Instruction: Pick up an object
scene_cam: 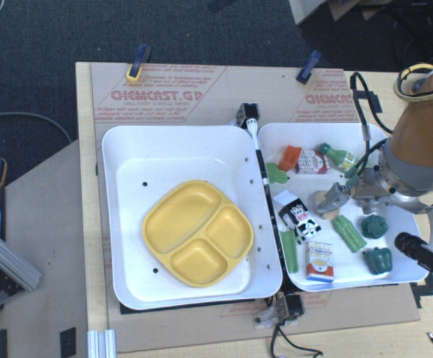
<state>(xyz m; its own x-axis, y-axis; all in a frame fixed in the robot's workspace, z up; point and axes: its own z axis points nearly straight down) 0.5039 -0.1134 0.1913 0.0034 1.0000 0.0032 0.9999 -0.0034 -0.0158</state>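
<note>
- Nearest the camera, at the near edge of the right white bin, a small white and orange carton is seen lying flat.
- Beyond that carton, a black and white cow-patterned toy is seen, and a slim green stick lies along the bin's left wall.
- The gripper is seen low over the bin's middle, beyond the carton; whether it is released or clenched cannot be told, and nothing is seen held in it.
- The likeliest target is judged to be a long green vegetable-shaped toy, just right of the carton and just below the gripper in the view.
- Its long axis is seen running diagonally, from upper left near the gripper down to lower right.
- A short shift toward the carton's side would be needed, with the grasp set across that diagonal.
- Left of the carton's bin, a yellow three-compartment plastic tray is seen in the left white bin.
</note>
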